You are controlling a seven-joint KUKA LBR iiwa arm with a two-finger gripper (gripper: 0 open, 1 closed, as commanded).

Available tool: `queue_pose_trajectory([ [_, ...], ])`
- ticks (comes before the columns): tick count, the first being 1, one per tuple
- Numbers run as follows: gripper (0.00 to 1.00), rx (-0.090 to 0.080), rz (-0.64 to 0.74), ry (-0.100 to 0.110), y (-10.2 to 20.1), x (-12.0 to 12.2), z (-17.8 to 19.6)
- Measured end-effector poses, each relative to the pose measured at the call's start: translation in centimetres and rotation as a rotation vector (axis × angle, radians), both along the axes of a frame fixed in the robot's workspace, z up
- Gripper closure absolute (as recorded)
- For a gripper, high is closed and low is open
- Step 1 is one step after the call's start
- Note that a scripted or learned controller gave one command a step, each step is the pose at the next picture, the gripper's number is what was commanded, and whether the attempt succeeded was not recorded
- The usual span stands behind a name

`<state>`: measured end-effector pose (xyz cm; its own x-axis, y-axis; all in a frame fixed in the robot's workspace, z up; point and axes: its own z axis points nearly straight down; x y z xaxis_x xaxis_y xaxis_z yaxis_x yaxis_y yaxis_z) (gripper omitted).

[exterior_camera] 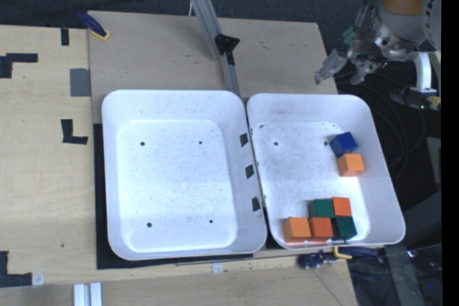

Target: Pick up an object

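Claw (344,67) hangs open and holding nothing at two o'clock, beyond the right bin (373,118); blue block (343,142) sits skewed.

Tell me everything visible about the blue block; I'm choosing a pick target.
The blue block is a small cube with a matte look, possibly painted wood or foam. It sits flat on the floor of the right bin, near the bin's right wall, turned slightly askew. An orange block lies just below it in the view, close to or touching it. Nothing rests on top of it.

Fixed overhead camera, slanted down, 2 white bins (115,154), arm from right
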<state>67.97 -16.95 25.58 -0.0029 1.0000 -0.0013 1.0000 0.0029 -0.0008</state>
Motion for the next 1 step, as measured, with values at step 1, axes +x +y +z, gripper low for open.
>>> queue_pose_trajectory([
  [1, 0.00, 0.000, 0.000, 0.001, -0.02, -0.01, 0.00],
])
